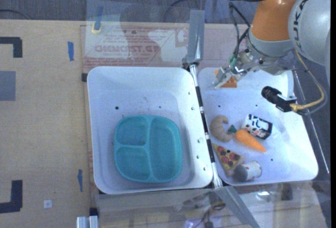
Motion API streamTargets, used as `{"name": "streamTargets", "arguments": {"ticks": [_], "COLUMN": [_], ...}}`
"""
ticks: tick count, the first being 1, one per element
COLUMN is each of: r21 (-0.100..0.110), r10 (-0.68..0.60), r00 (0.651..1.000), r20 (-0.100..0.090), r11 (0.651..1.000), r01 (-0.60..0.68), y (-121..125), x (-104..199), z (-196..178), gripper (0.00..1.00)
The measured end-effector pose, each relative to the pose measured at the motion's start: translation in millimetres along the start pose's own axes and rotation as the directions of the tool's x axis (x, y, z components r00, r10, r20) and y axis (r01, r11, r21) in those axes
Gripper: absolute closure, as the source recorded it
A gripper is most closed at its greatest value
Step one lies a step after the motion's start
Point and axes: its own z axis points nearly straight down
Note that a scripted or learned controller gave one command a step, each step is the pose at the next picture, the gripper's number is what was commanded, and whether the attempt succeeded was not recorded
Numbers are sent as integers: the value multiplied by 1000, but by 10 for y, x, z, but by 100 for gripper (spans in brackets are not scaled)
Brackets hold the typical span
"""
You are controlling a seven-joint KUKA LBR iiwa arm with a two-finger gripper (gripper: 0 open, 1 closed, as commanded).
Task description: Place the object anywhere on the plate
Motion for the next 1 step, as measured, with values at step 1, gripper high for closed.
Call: {"name": "streamTargets", "arguments": {"ticks": [1], "r21": [2], "r10": [-26], "r00": [1000], "r20": [-2], "r11": [1000], "r01": [26], "y": [41], "x": [906], "z": [79], "gripper": [100]}}
